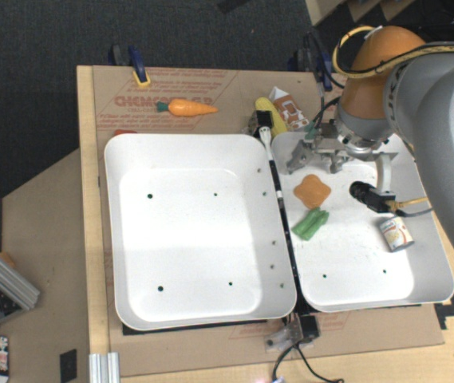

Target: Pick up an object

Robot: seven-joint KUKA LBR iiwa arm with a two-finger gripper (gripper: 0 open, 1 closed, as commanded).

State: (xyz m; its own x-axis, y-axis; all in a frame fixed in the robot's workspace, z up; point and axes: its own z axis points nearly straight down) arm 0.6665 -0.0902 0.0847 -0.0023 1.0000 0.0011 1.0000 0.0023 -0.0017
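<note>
Grey arm [442,94], orange band [378,62], yellow cable [346,50].

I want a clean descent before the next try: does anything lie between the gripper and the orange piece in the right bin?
Nothing visible does. The gripper hangs just beyond the orange piece; the green piece lies on its near side.

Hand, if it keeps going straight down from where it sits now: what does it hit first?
Probably bare floor of the right bin near its far wall. The hand points down, slightly past the orange piece, which lies nearer the camera. Depth is unclear from this slant.
</note>
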